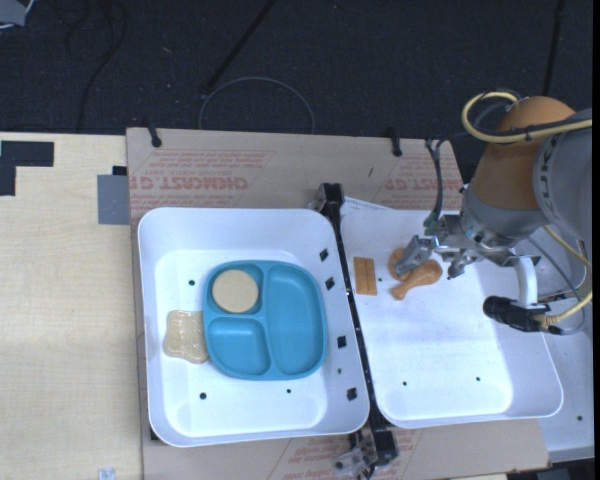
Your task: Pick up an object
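A tan, drumstick-shaped piece (414, 282) lies in the right bin (460, 368) near its back edge. My gripper (426, 252) hangs right over it, at its upper end, reaching in from the right. Whether it touches the piece I cannot make out. A small orange-brown block (364, 275) lies just left of it, close to the divider between the bins.
The left bin (170, 398) holds a blue divided plate (290, 318) with a round tan disc (234, 290) in its back-left compartment. A pale yellow flat piece (184, 336) lies against the plate's left side. The arm (525, 183) looms over the right bin's back right corner.
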